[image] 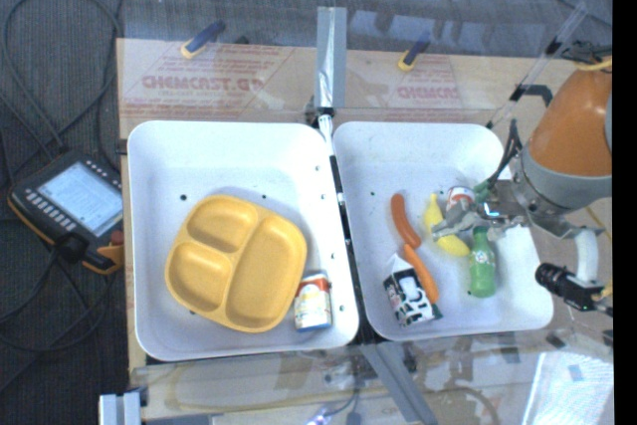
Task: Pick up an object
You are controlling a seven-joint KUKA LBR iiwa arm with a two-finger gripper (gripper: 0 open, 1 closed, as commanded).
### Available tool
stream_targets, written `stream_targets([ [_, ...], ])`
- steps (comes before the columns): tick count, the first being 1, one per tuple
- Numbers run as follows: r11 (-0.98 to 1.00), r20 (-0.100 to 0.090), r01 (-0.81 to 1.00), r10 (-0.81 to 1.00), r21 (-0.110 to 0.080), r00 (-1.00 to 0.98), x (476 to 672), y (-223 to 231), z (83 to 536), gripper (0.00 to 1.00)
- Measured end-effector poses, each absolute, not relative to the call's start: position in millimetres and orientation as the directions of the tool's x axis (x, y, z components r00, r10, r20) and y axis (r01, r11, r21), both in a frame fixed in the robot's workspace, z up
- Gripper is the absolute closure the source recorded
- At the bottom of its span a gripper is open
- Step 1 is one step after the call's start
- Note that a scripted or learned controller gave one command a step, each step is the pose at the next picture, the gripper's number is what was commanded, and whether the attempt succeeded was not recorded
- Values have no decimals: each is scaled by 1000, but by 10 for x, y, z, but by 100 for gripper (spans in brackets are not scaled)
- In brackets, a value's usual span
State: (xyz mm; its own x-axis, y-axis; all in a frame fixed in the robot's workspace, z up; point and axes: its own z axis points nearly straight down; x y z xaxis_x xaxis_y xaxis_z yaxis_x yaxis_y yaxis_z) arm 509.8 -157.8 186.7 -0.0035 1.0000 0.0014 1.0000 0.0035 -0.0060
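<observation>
Two white bins sit side by side on the bench. The left bin (149,174) holds a yellow plate (236,261) with three dips in it. A small can (313,302) with a red and white label lies touching the plate's rim at about four o'clock.

The right bin (398,154) holds a small pile of things. An orange carrot-like stick (403,219) lies near the middle, and a second orange stick (421,274) lies just below it, at about five o'clock from the first. That second stick rests across a black and white carton (410,298). A green bottle (482,264) lies at three o'clock from the carton. A yellow thing (445,232), maybe a banana or a lemon, sits just beside the bottle's top, at about ten o'clock from it.

The arm comes in from three o'clock, with its orange band (577,119) up high. The gripper (464,211) is low over the yellow thing and the bottle's top. It is small and mixed up with the things under it, so I cannot tell if it has closed on something.
</observation>
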Motion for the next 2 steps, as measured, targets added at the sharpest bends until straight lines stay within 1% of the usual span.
stream_targets([
  [1, -192, 0, 981, 981, 8, 192, 5793, -1725, 890, 0],
  [2, -188, 1, 982, 982, 8, 188, 5807, -1707, 971, 100],
])
